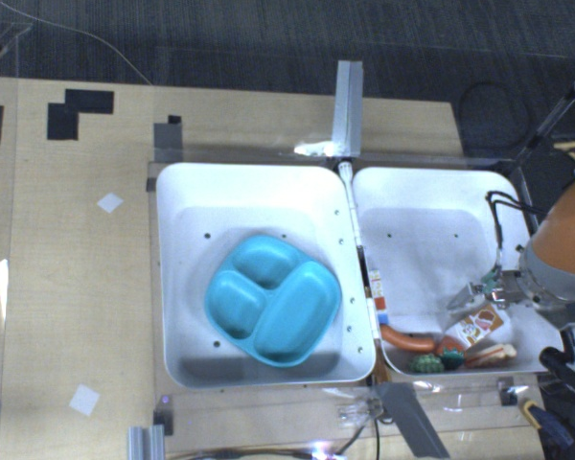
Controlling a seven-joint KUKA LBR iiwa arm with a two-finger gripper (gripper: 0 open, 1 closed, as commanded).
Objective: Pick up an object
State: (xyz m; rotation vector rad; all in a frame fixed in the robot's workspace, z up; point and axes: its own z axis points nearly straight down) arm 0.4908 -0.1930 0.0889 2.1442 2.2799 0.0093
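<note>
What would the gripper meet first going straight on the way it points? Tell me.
Likely the small orange-and-white packet lying just under the gripper in the right bin; height above it is unclear.

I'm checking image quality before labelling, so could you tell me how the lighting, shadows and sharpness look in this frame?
In the camera view, lighting is even and soft; the blue divided plate casts a faint shadow on the left bin. The gripper and the small items by the right bin's near wall look slightly soft, so labels are unreadable. Small bright glints sit at the bottom edge.
</note>
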